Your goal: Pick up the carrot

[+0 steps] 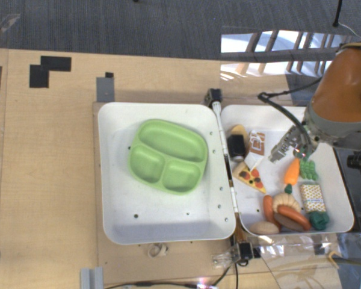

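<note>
Hovering in the right bin, the gripper has its fingers spread apart with nothing between them. Just below and slightly right of them lies the carrot, its long axis running nearly up-down in the view, leafy end toward the gripper, beside the broccoli and above the sausages.

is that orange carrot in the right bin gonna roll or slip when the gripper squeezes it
The carrot looks like smooth, rigid toy plastic, so it may slip. Its tapered, rounded body could squirt out of a pinch or roll if nudged. It looks small and probably light, and the gripper sits just beside it, near other toys.
</note>
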Tool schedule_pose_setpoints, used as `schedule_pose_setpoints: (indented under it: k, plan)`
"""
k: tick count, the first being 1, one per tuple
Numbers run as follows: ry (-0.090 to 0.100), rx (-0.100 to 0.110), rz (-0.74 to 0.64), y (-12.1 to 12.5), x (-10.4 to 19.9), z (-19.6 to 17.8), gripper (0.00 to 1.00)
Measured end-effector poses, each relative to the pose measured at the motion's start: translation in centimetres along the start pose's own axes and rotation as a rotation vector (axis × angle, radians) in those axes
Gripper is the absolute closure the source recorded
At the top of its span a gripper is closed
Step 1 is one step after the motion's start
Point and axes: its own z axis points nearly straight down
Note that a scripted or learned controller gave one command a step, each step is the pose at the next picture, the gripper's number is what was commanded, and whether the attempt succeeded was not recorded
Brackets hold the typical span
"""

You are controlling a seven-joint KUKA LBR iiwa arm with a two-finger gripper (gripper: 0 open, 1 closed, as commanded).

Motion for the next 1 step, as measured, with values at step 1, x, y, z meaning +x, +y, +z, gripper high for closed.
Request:
schedule_pose_setpoints:
  k: [1]
  plan:
    - [0.006,0.006,0.005,-0.36,0.03,0.36,0.0]
